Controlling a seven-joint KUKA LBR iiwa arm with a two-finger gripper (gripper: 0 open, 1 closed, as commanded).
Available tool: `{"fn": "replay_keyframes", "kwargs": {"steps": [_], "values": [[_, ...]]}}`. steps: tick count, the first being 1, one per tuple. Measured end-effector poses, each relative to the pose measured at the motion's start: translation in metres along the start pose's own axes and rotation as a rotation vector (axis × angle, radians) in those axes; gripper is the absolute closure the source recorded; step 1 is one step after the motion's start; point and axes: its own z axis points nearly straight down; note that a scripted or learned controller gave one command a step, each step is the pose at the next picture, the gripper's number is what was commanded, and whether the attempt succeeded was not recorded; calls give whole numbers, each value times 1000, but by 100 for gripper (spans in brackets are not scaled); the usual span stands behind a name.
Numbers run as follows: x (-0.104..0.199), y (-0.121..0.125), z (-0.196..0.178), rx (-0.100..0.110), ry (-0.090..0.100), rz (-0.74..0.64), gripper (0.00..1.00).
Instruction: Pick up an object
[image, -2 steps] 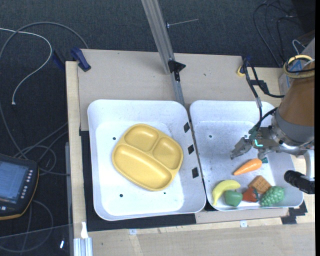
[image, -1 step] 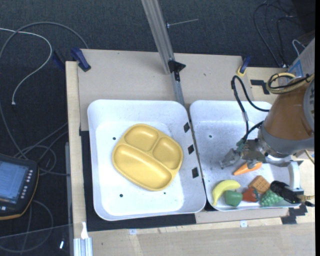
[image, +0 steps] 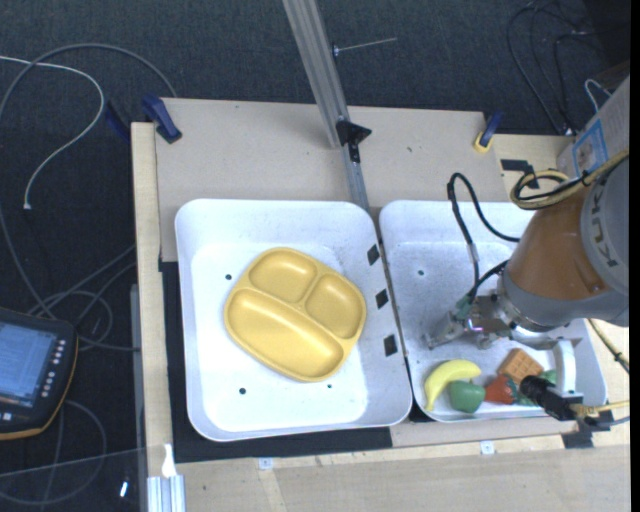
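1. In the right bin (image: 420, 240), the gripper (image: 452, 328) hung just above the banana (image: 447, 378), fingers spread, pinching nothing.
2. Beside the banana lay a green fruit (image: 465, 397).
3. Left of the banana, a yellow tray (image: 294, 312) filled the left bin (image: 200, 300).

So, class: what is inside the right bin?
In the right bin: a banana, a green piece, a red piece, an orange block and the claw. The arm hides the bin's right side.
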Motion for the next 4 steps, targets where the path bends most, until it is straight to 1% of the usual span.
{"fn": "replay_keyframes", "kwargs": {"steps": [1, 2, 3, 4], "values": [[0, 0, -12, -2, -1, 1, 100], [10, 0, -69, -9, -4, -1, 100], [12, -8, -119, -7, -4, 0, 100], [13, -9, -184, -11, -4, -1, 100]]}}
